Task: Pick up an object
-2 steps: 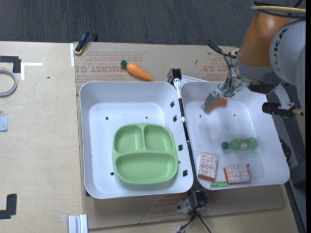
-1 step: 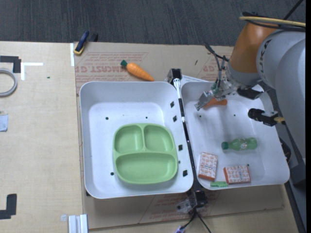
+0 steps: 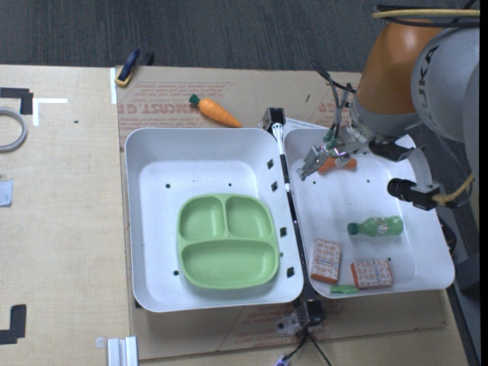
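My gripper (image 3: 316,161) hangs low over the far left part of the right bin (image 3: 427,280), under the grey arm with its orange band (image 3: 393,48). A small orange piece (image 3: 341,164) lies right against the gripper's right side; whether it is held I cannot tell. A green bottle (image 3: 375,226) lies on its side in the middle of that bin. Two small red-and-white boxes (image 3: 326,261) (image 3: 372,273) rest near the bin's front edge, with a thin green strip (image 3: 345,288) between them.
The left bin (image 3: 145,204) holds a green divided plate (image 3: 227,240). A toy carrot (image 3: 216,111) lies on the cardboard behind the bins. A blue pen (image 3: 128,65) sits at the back left, and a tape ring (image 3: 9,128) at the far left.
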Available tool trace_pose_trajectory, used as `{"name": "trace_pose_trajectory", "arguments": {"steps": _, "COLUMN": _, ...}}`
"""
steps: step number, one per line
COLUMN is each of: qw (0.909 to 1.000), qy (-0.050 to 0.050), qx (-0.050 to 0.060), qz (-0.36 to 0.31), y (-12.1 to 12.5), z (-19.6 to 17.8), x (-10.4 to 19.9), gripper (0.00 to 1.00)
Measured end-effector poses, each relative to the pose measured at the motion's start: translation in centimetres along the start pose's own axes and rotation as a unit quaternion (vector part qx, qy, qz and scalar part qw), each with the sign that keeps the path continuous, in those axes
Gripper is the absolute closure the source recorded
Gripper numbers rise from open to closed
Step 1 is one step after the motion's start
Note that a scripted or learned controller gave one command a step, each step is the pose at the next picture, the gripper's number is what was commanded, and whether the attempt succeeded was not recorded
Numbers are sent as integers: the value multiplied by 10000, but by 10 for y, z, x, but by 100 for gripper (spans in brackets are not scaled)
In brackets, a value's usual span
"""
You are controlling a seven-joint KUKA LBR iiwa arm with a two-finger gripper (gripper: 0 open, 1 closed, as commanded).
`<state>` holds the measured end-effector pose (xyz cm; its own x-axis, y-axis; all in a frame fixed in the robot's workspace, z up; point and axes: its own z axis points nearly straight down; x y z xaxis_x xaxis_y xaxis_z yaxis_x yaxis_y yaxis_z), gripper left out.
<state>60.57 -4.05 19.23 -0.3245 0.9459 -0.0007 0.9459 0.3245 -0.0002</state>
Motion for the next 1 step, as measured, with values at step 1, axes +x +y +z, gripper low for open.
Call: {"name": "trace_pose_trajectory", "arguments": {"steps": 1, "qw": 9947, "qy": -13, "qx": -13, "qz": -1033, "y": 28, "z": 21, "x": -76, "gripper": 0}}
